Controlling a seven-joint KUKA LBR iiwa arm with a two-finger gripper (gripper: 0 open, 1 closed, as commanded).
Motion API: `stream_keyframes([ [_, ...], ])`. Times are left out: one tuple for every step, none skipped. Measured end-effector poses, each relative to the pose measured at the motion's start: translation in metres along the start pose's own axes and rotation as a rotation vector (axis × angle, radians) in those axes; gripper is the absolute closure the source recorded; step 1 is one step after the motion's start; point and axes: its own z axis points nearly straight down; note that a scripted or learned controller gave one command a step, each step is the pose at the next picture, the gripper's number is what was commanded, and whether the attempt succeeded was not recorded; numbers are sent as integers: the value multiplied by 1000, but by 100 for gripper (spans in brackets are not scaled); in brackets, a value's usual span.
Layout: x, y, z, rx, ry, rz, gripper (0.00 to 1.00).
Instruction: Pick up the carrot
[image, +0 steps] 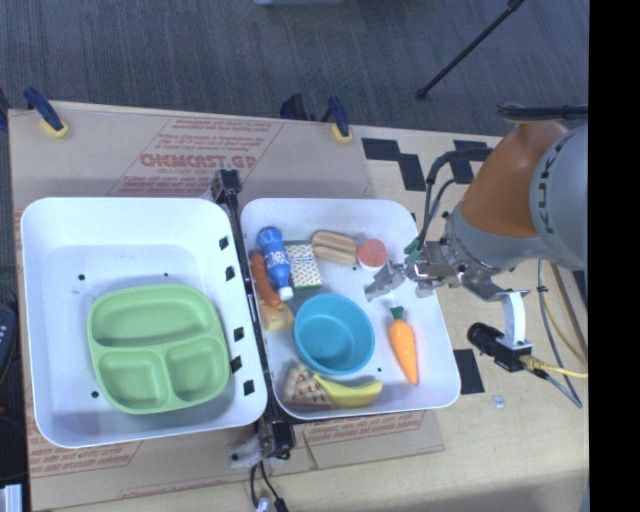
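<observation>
Gripper (385, 283) fingers spread apart, holding nothing, hover above the right bin (428, 372) just above the carrot (403, 345), which lies beside the blue bowl (334, 335). Cardboard (200, 155) under the bins bears red lettering, seemingly "CHEMCAST GP".

Carrot (403, 347) lies at right of the right bin (432, 375), beside the blue bowl (334, 334). Gripper (388, 281) hangs just above the carrot's green top, jaws apart, holding nothing.
</observation>
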Motion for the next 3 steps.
stream_keyframes([
  [2, -49, 108, 2, 19, -189, 0],
  [0, -45, 94, -4, 12, -200, 100],
  [-14, -55, 9, -3, -1, 227, 100],
])
